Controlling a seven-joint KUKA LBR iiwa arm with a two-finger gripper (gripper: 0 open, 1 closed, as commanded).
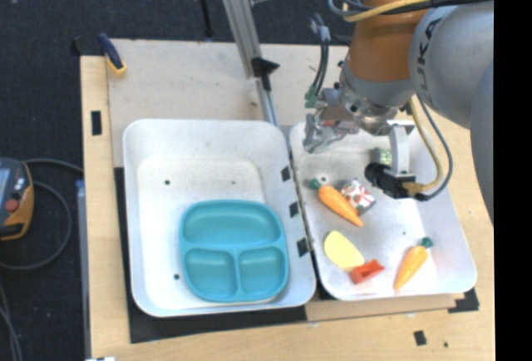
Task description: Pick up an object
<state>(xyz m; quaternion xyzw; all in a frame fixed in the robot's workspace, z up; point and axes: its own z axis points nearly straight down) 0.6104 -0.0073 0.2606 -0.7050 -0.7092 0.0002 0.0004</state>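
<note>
Below the claw [318, 137], grip state unclear, an orange carrot [341, 205] with green top, lying slantwise in the right bin [445, 222].

Two white bins [150, 143] sit on a pale tan bench [183, 68]. A turquoise divided tray [234, 251] lies in the left bin. The right bin holds two orange toy carrots [341, 203] [411, 266] with green tops, a yellow piece [342, 251], a red block [366, 271] and a small red-and-white object [360, 195]. The grey arm [449, 43] carries an orange band [395, 14].
</note>
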